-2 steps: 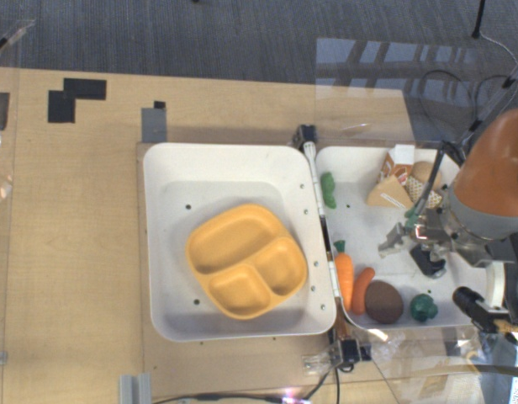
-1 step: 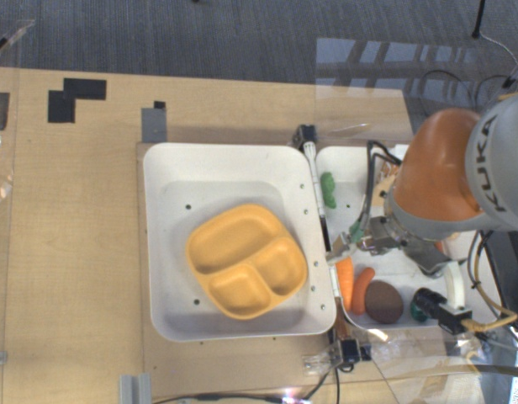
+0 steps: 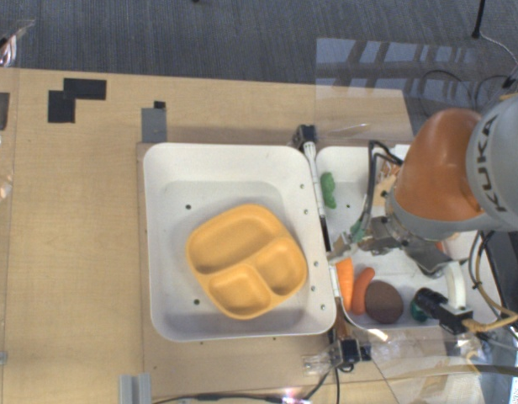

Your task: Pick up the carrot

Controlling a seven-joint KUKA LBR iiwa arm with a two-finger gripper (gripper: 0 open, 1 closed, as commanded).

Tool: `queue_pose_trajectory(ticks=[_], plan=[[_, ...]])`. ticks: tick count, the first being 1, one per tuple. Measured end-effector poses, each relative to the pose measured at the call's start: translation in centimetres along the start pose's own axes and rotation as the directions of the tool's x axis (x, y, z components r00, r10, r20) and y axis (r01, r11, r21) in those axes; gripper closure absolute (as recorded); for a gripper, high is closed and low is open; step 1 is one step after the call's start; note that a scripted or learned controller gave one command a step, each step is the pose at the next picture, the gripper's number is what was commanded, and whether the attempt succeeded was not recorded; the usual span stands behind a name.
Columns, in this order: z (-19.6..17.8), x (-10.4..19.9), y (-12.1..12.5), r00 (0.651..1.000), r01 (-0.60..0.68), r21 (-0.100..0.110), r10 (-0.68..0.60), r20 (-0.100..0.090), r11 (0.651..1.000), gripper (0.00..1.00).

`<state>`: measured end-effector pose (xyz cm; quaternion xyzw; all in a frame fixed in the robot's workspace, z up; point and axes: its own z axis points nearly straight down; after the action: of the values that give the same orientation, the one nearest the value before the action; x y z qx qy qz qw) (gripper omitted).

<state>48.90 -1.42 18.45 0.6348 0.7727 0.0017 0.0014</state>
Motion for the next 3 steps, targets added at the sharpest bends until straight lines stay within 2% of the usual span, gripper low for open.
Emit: queue_pose_trajectory(ticks=[1, 2, 3], plan=[[9.3, -8.0, -1.6, 0.985, -0.170, -0.007, 0.170, 0.008, 0.985, 0.00], [-0.4, 3.0, 0.8, 0.995, -0.104, -0.010, 0.103, -0.005, 0.995, 0.00], [-0.1, -2.7, -0.6, 1.000, -0.031, 0.000, 0.031, 0.003, 1.000, 0.00]])
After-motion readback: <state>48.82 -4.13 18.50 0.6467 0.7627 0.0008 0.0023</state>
